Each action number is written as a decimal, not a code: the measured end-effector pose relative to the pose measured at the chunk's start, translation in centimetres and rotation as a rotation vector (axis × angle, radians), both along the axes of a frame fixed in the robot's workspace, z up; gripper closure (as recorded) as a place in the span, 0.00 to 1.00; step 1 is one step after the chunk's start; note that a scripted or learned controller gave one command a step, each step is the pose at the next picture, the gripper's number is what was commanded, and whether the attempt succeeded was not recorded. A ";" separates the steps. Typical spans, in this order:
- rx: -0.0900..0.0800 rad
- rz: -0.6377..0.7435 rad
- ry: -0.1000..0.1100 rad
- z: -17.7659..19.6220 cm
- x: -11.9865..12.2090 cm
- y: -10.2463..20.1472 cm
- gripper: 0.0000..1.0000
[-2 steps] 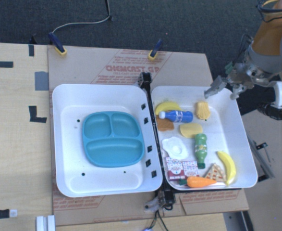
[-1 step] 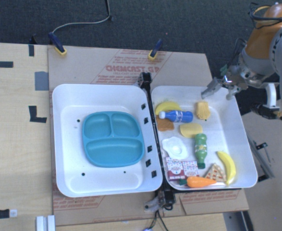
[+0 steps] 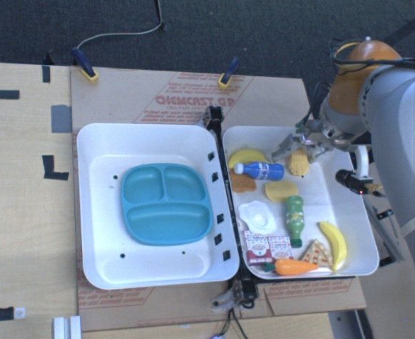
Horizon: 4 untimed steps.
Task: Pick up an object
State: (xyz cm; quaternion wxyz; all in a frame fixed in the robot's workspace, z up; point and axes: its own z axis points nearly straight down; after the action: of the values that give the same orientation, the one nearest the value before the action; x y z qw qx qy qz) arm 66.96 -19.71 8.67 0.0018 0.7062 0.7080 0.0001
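Near the right bin's (image 3: 371, 240) far edge, the gripper (image 3: 300, 151) hangs over a corn cob (image 3: 299, 164), long axis running near-to-far; jaws' spread cannot be told.

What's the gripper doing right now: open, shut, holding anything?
Gripper: low over the right bin's top end, at the corn cob; open or shut cannot be told, no hold confirmed.

Even, bright overhead light, no hard shadows. Left white bin (image 3: 94, 210) shows mild glare along its rim; soft shading under its inner walls. Blue tray (image 3: 167, 203) has a faint sheen. Image low-res, slightly soft overall; arm (image 3: 394, 119) at right edge looks blurred. Dark floor at top underexposed.
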 end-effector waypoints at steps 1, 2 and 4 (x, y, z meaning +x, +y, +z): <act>-0.004 0.002 -0.002 1.0 0.0 0.0 1.00; -0.010 -0.004 -0.001 4.3 -1.6 3.9 1.00; 0.000 -0.002 0.003 5.4 -2.2 6.2 0.00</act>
State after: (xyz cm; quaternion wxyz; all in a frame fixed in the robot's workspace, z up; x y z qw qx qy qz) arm 64.75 -13.47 14.10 0.0009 0.7068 0.7075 -0.0010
